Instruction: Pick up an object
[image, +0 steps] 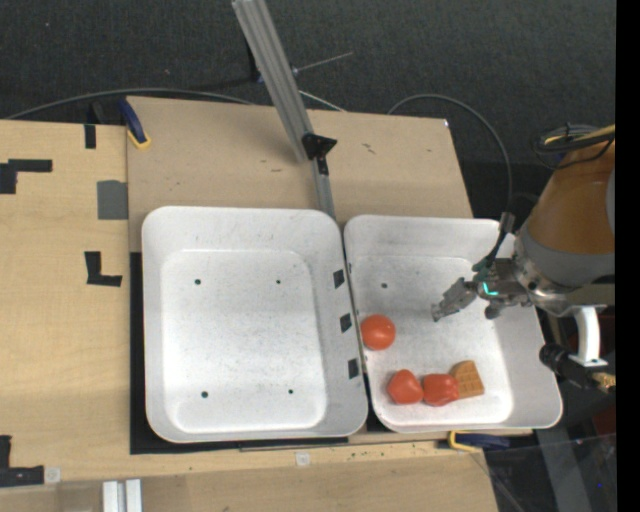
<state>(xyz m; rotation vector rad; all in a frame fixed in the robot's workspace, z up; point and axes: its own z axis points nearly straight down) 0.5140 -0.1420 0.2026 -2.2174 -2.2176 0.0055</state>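
Note:
The right bin (420, 240) holds a round orange-red ball (378, 332) near its left wall. Along its front edge lie two red lumps (404, 386) (440, 389) side by side, with a tan waffle-like block (467, 379) touching the second one. My gripper (468, 308) hangs over the right half of this bin, to the right of the ball and behind the block. Its fingers are spread open with nothing between them.
The left bin (160, 300) sits beside the right one, joined by black clips along the shared wall. A grey metal pole (285, 90) slants over the bench behind the bins. The arm's orange band (580, 200) is at the right.

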